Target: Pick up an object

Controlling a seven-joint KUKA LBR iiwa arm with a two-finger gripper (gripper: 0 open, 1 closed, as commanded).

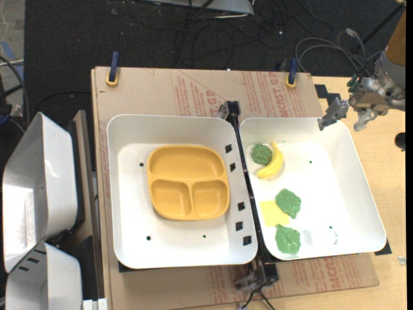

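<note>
— Where is the gripper (344,116)?
— Above the right bin's (361,192) far corner, its fingers spread with nothing between them.
— And the objects?
— Well apart from it, along that bin's left side: a yellow banana (273,163) touching a green broccoli piece (261,153), then two green leafy pieces (288,203) beside a yellow flat piece (272,213). The left bin (129,237) holds an orange divided tray (189,181).

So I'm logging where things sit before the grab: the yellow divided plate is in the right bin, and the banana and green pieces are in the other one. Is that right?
Not quite. The camera view shows the yellow divided plate in the left bin, not the right one. The banana and the green pieces are in the other one, the right bin.
</note>
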